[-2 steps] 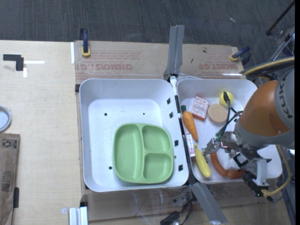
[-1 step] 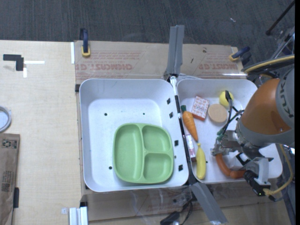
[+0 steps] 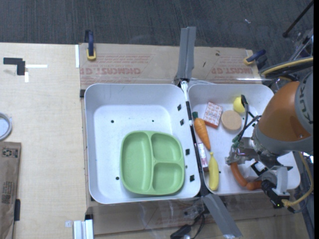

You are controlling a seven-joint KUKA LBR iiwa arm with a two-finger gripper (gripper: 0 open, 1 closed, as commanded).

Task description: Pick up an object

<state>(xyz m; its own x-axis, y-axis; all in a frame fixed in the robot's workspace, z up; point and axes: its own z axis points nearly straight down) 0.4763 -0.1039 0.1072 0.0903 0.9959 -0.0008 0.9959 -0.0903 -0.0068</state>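
**Q:** Where does the target lie from you?

**A:** My hand (image 3: 238, 156) hovers low in the right bin (image 3: 227, 189). The sausage (image 3: 241, 177) lies just below it, its long axis slanting down-right. Whether my hand holds anything, I can't tell.

**Q:** Counts?

**A:** Two bins, one green tray (image 3: 152, 162), one carrot (image 3: 202, 132), one banana (image 3: 213, 172).

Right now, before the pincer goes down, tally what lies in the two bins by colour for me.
Green: 1, the divided plate in the left bin.
Orange: 2, carrot and sausage-like piece.
Yellow: 2, banana and lemon-like fruit.
Tan: 1, round disc.
Red and white: 1, small packet.
Total: 7.
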